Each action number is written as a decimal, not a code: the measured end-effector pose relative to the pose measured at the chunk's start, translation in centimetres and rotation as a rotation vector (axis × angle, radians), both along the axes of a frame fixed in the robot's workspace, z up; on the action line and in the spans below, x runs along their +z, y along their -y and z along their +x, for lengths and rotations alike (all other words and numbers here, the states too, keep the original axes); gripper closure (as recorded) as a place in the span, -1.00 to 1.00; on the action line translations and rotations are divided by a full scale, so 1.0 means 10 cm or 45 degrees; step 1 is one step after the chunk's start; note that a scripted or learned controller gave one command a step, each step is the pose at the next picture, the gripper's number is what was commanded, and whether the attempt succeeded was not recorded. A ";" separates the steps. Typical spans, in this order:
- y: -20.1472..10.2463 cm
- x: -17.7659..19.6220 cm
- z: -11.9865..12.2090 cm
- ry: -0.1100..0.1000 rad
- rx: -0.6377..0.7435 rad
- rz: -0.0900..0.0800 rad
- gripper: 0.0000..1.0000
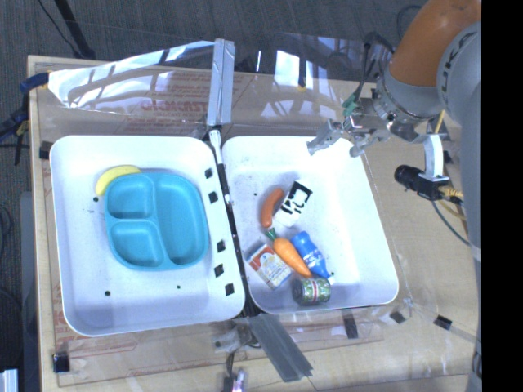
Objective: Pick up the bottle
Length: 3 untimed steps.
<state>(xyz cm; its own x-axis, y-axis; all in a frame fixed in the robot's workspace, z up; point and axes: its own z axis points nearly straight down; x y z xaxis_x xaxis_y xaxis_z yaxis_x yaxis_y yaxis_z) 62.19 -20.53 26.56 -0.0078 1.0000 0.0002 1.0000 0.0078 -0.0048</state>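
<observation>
Pincer above bottle (well apart)

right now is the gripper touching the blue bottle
Apart. The camera view shows the gripper up at the right bin's far edge, with bare white floor between it and the blue bottle.

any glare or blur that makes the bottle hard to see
Camera view: glare streaks the clear sheet behind the bins; the blue bottle in the right bin is evenly lit and fairly sharp, a carrot lying against it; the gripper looks slightly soft.
</observation>
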 end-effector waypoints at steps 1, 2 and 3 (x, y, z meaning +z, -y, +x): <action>0.04 -1.01 -0.51 0.000 -0.122 0.000 -1.00; -0.03 -1.74 -0.95 0.003 -0.133 0.000 -1.00; -0.02 -1.64 -0.94 0.003 -0.127 0.000 1.00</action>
